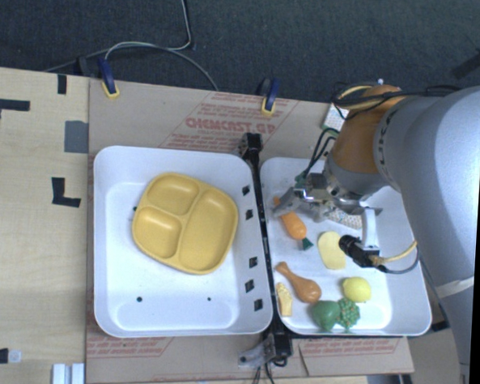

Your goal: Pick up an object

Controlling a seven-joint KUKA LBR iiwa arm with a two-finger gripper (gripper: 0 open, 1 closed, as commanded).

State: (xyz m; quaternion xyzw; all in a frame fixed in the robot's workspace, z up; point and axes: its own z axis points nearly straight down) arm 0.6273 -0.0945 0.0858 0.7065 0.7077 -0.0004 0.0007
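Observation:
My gripper [311, 195] hangs low over the back left part of the right bin [403, 315], under the orange band of the wrist [363, 142]. Just in front of it lies a toy carrot [294, 226] with a green top. A pale yellow piece [331, 249] rests to the carrot's right, beside the gripper's body. Nearer the front of the bin are a brown drumstick [299, 282], a small corn cob [284, 298], a lemon [356, 289] and a green broccoli [335, 314]. The arm hides the bin's back right part.
A yellow divided plate [185, 222] lies in the left bin [167, 321]. A black divider [258, 229] runs between the two bins. Cables [382, 261] trail from the wrist over the right bin. Cardboard [220, 121] lies under both bins.

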